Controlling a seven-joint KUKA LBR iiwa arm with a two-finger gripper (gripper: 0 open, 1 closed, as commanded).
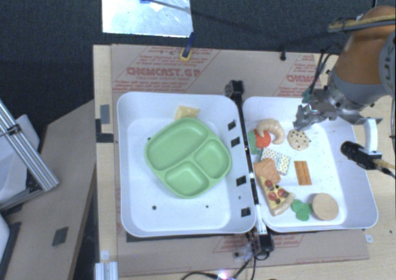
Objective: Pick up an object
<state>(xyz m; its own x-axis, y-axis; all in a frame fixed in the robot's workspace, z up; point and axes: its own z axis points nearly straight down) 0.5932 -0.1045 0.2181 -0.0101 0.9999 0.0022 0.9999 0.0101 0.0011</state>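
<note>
The right bin (pixel 352 177) holds several toy foods. A chocolate-chip cookie (pixel 299 140) lies near its back middle, with a curled tan croissant (pixel 270 128) and a red piece (pixel 263 140) to its left. Further forward are a checkered cracker (pixel 282 162), an orange wafer (pixel 302 172), a pizza slice (pixel 276 196), a green leaf (pixel 301 210) and a round tan disc (pixel 324 206). My gripper (pixel 302 119) hangs just behind and above the cookie, pointing down and left, with nothing visible in it.
The left bin (pixel 133 149) holds a green divided plate (pixel 187 158) and a small yellow piece (pixel 186 112) at its back. A black divider rail (pixel 242 149) runs between the bins. The arm enters from the right, over the right bin's back corner.
</note>
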